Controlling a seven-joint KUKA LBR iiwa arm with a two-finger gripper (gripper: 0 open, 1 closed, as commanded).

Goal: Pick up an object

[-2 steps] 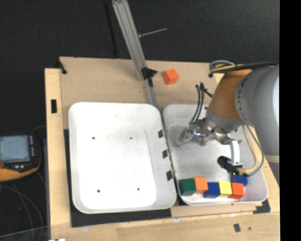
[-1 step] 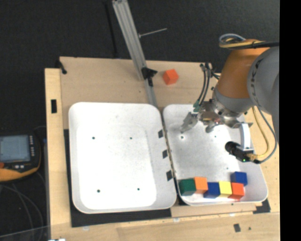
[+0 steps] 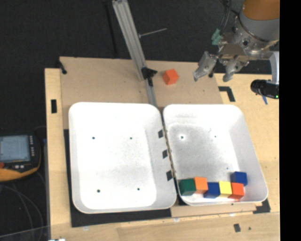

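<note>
The two metal fingers hang spread apart with nothing between them, and the two-finger gripper sits high over the bare bench board, beyond the far rim of the right-hand shallow white bin and under the grey arm's orange-banded wrist.

The likeliest targets are small, plain-coloured cubes, probably wood or plastic — light, rigid, not fragile, with smooth flat faces that could slip under a weak pinch. One small orange cube lies alone on the board just left of the gripper, outside both bins, slightly turned from the bench edges; it has no long axis, so the jaws should close on two opposite side faces.

The rest crowd the right bin's near corner: a green cube, an orange cube, a blue cube, a yellow cube, a red-orange cube and a second blue cube — touching, so finger room looks scarce.
</note>
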